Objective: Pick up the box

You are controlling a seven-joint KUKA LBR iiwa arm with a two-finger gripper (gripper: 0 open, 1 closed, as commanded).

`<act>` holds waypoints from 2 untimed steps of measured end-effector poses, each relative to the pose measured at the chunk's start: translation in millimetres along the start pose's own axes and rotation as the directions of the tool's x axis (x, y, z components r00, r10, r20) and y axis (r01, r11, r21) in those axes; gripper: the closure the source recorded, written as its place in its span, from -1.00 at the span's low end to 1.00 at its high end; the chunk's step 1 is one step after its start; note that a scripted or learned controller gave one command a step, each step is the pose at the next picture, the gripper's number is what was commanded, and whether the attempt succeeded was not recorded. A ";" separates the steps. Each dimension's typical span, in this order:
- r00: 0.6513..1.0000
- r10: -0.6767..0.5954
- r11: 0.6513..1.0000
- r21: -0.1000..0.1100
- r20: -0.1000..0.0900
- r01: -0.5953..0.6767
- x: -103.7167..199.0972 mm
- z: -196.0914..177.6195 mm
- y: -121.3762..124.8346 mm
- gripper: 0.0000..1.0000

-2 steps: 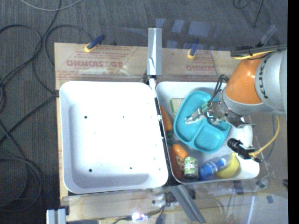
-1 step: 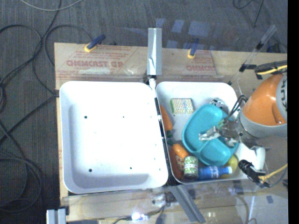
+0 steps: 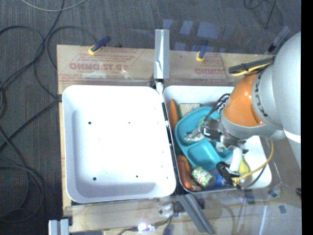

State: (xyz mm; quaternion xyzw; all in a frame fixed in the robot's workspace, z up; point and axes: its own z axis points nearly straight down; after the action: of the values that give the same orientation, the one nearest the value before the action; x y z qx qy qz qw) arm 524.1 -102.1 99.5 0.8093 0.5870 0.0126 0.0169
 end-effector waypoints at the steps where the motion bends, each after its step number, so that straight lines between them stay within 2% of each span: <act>1: 0.917 0.399 0.917 0.007 0.000 -0.399 -21.4 3.9 -23.5 -1.00; 2: 0.895 0.447 0.895 0.017 -0.007 -0.447 -47.3 4.4 -13.1 -1.00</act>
State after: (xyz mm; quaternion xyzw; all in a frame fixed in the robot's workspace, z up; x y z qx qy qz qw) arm 497.1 -143.1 94.5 0.9224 0.3858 0.0160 0.0046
